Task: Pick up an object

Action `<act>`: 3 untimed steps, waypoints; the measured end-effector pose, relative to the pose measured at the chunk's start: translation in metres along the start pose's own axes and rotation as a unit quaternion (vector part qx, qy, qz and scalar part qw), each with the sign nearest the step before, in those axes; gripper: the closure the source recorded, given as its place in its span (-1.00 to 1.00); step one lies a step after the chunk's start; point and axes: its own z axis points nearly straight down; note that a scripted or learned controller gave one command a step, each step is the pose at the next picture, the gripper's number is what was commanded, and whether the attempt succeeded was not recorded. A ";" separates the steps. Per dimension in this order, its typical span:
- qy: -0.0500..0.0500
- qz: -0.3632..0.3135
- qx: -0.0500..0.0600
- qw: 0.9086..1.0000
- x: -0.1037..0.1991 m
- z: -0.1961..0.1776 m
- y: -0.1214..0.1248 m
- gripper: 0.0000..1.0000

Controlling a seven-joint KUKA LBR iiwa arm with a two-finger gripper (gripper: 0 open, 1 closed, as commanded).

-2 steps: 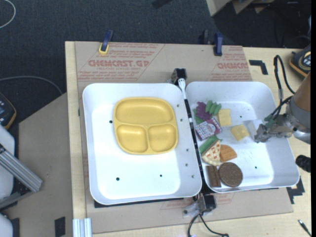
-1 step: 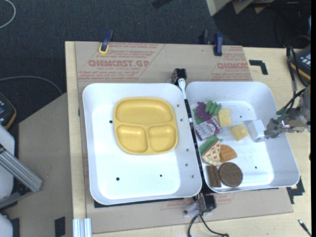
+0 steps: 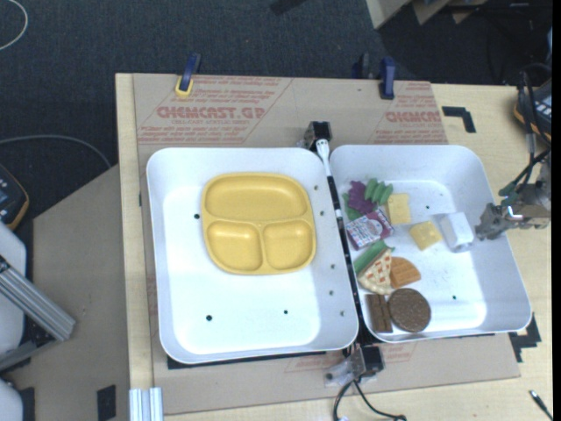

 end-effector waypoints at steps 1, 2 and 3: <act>0.001 -0.002 0.001 1.000 0.042 -0.008 0.022 1.00; 0.002 -0.003 0.000 1.000 0.093 -0.013 0.055 1.00; 0.002 -0.003 0.001 1.000 0.149 -0.004 0.076 1.00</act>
